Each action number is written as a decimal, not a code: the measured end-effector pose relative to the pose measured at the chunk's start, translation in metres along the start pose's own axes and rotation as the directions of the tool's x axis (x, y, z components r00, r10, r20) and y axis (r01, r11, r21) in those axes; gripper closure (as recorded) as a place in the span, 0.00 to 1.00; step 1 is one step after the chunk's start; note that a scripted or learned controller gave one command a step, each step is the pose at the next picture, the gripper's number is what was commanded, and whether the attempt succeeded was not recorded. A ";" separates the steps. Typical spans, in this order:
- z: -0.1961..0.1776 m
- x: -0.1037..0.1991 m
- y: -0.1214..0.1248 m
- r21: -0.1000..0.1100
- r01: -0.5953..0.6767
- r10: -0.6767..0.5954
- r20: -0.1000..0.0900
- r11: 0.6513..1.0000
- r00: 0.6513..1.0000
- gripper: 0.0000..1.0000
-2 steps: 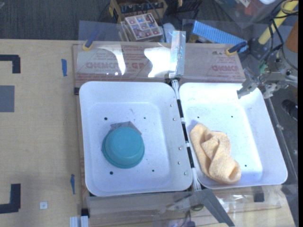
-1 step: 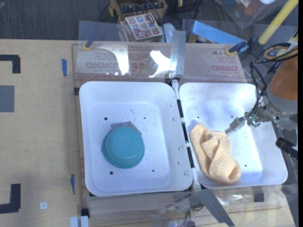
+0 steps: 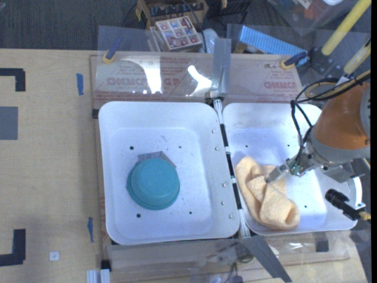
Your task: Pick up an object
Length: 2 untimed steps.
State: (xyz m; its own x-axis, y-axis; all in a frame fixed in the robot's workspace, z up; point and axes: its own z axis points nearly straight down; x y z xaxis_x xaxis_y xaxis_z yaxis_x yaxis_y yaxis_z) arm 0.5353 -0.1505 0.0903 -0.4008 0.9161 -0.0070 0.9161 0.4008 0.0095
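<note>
We see the gripper [image 3: 281, 173] lowered into the right bin [image 3: 259, 125], its tip at the upper edge of the yellow cloth [image 3: 266, 194], though we cannot tell its state from here. The cloth lies crumpled on the bin floor near the front left corner, so we judge nothing is lifted yet: grasp and raise remain. Its long axis runs diagonally, from the divider side toward the front right. A teal bowl [image 3: 154, 183] sits inverted in the left bin [image 3: 118, 122].
</note>
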 end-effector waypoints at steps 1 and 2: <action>0.000 0.030 0.048 -0.005 0.109 -0.109 0.003 0.994 0.994 0.00; -0.005 0.032 -0.024 0.007 0.041 -0.041 -0.006 0.999 0.999 0.00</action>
State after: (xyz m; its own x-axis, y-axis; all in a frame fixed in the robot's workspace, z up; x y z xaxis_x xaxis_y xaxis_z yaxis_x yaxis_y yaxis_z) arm 0.4998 -0.1305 0.0948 -0.4383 0.8988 -0.0014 0.8988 0.4383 0.0020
